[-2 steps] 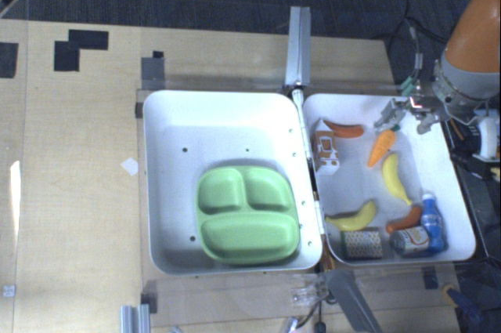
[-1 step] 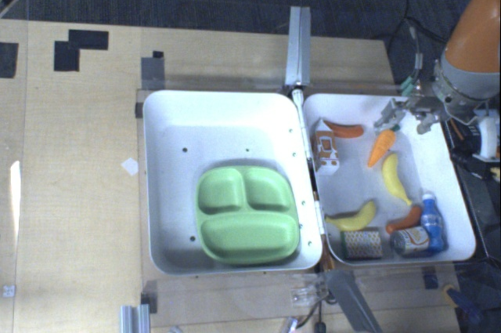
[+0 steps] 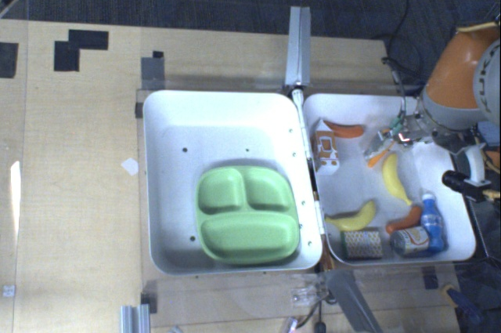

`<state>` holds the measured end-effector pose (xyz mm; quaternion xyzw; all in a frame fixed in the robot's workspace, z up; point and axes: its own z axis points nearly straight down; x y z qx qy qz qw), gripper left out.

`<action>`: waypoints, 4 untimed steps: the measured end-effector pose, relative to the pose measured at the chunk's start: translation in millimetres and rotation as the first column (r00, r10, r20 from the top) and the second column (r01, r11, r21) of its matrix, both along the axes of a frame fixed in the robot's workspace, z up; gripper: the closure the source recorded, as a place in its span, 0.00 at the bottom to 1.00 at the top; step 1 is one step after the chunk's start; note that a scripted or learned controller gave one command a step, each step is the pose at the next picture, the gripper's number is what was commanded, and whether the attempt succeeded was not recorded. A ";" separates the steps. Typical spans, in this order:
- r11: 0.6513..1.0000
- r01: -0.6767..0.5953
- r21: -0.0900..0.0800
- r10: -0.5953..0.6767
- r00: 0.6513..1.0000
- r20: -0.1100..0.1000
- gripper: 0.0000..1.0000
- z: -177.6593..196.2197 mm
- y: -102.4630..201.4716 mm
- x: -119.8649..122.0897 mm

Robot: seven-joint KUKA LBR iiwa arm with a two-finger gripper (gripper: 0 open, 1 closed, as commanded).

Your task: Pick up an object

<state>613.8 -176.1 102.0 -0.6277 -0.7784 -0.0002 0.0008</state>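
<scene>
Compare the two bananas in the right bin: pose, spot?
The upper banana lies nearly upright in the view, mid-bin, close to the arm; the lower banana lies nearly crosswise, nearer the front wall of the right bin, beside the grater-like block. The upper one looks brighter yellow, the lower one duller. Both are curved, yellow and lying loose.

A yellow banana [image 3: 394, 179] lies lengthwise in the right bin, near a small orange carrot [image 3: 379, 159].

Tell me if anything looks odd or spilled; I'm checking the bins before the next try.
Nothing spilled or damaged. The green tray lies flat in the left bin. The bananas, can and bottle are jumbled in the right bin, all inside its rim.
</scene>
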 end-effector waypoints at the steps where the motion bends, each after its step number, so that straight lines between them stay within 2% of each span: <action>1: 1.000 -0.004 0.001 0.004 1.000 0.000 1.00 8.2 0.8 2.1; 2: 0.999 0.052 -0.002 -0.052 0.999 0.004 1.00 114.2 39.9 57.6; 3: 0.934 0.357 -0.001 -0.357 0.934 0.001 1.00 131.4 82.7 29.5; 4: 0.893 0.450 -0.002 -0.450 0.893 -0.001 1.00 101.3 117.6 -83.1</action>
